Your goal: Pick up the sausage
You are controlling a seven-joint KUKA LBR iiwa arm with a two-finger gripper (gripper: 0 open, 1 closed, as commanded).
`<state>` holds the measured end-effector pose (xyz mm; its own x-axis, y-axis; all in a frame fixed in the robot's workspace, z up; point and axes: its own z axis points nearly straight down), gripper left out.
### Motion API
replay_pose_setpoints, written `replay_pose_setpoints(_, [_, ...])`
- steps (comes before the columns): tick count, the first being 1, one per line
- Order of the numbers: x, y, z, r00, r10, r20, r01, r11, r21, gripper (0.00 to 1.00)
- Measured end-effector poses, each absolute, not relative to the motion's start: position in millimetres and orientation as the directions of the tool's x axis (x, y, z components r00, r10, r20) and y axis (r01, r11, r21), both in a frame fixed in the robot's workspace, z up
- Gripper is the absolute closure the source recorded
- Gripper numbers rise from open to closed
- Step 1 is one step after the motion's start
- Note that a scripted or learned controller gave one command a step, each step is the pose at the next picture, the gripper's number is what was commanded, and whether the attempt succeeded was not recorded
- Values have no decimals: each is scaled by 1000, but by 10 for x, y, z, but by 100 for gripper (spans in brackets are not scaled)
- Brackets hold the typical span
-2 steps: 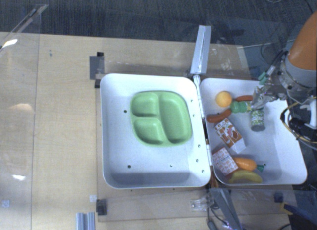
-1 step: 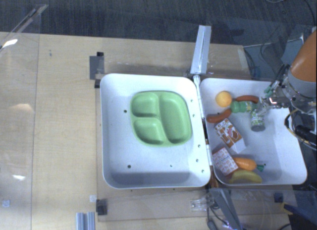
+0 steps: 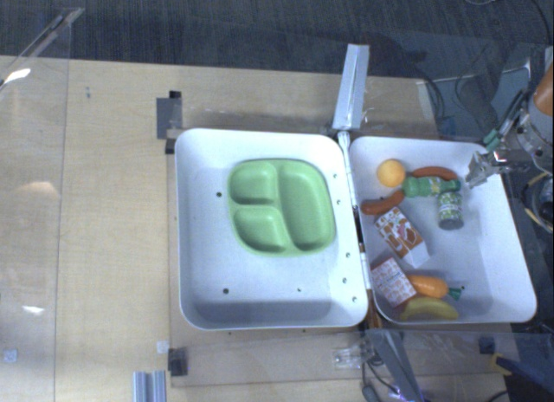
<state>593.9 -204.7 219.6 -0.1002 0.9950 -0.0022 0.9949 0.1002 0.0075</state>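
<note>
A reddish-brown sausage [image 3: 383, 204] lies in the right bin [image 3: 506, 253], near its left wall. A second sausage [image 3: 434, 172] lies at the back of that bin, just behind a green bottle [image 3: 429, 187]. My gripper [image 3: 480, 169] comes in from the right and hangs over the bin's back right part. It is a short way right of the back sausage and well apart from the left one. Nothing shows in its grip.
The right bin also holds an orange ball [image 3: 391, 171], a small can [image 3: 449, 210], two snack cartons [image 3: 400, 231] [image 3: 391, 281], a carrot [image 3: 428, 286] and a banana [image 3: 430, 308]. In the left bin [image 3: 199, 288] rests a green divided plate [image 3: 281, 204].
</note>
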Motion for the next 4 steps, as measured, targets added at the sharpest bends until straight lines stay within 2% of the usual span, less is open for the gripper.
replay_pose_setpoints(1, [5556, -2049, 2666, -107, 994, -2, 994, 107, 8, 100])
replay_pose_setpoints(2, [5108, -2054, 2812, -200, 980, -3, 980, 200, 6, 100])
replay_pose_setpoints(3, [4887, -2055, 2738, -314, 949, -3, 949, 314, 5, 100])
replay_pose_setpoints(4, [4947, -2055, 2612, -327, 945, -4, 945, 327, 6, 100])
